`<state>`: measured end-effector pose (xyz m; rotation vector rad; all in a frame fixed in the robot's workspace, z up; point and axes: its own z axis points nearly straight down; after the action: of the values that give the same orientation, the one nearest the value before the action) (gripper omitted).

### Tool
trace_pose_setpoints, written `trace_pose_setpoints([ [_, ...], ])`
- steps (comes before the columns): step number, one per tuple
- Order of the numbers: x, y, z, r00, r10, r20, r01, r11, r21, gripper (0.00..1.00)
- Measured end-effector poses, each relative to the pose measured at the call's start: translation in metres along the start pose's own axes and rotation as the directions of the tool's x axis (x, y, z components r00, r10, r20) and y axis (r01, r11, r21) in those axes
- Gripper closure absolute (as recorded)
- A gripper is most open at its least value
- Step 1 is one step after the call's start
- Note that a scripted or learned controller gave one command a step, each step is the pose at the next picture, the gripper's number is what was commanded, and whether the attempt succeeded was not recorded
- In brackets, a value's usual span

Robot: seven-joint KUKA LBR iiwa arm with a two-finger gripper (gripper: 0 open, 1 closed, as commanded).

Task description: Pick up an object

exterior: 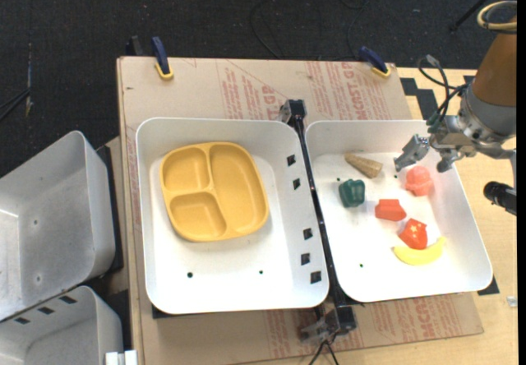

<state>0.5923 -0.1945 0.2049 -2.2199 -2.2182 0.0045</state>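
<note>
- Grey metal fingers of the gripper (427, 154) are spread wide apart with nothing between them, hanging over the far right part of the right bin (460, 277).
- Just below the gripper lies a pink toy (419, 181), at the near side of the fingertips; I cannot tell whether they touch it.
- Left of the gripper sits a tan cone-shaped piece (364, 164), and a green pepper (352, 191) lies nearer than that.
- Nearer still are an orange block (390, 210), a red strawberry-like toy (412, 233) and a yellow banana (419, 252), the last two touching.
- Further left, the left bin (164, 289) holds a yellow divided plate (214, 191).
- Both bins rest on a cardboard sheet (222, 84).
</note>
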Motion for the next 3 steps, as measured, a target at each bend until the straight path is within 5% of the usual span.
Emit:
trace_pose_setpoints([
  [2,0.005,0.005,0.116,1.000,-0.001,-0.001,0.001,1.000,0.001,0.00],
  [3,0.004,0.007,0.102,1.000,0.000,0.001,0.000,1.000,-0.007,1.00],
])
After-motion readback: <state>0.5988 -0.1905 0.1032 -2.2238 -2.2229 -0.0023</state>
